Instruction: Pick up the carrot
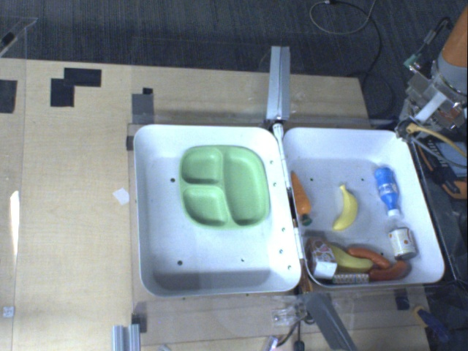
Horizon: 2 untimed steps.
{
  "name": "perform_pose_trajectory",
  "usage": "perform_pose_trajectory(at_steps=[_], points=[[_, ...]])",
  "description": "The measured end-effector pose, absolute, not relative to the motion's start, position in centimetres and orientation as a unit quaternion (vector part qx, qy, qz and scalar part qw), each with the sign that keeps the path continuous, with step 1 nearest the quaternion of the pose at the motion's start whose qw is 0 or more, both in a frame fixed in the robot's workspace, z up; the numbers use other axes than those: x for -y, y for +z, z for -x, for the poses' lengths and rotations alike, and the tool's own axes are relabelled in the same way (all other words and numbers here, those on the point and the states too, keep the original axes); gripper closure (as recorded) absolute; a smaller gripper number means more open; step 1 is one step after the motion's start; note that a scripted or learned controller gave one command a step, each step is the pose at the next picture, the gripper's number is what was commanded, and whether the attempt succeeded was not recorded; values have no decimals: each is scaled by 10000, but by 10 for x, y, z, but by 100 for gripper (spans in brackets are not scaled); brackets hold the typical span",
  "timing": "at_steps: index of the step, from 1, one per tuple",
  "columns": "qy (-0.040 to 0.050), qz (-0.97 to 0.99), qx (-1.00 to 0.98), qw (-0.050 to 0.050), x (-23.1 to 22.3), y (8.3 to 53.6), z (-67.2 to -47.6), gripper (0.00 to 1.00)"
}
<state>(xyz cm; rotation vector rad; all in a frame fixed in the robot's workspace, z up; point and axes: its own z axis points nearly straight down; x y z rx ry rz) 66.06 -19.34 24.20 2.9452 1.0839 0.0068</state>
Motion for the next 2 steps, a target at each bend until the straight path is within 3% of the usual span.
perform_pose_trajectory(at_steps=[2], points=[[43, -9342, -3566, 46, 189, 265, -664, 100]])
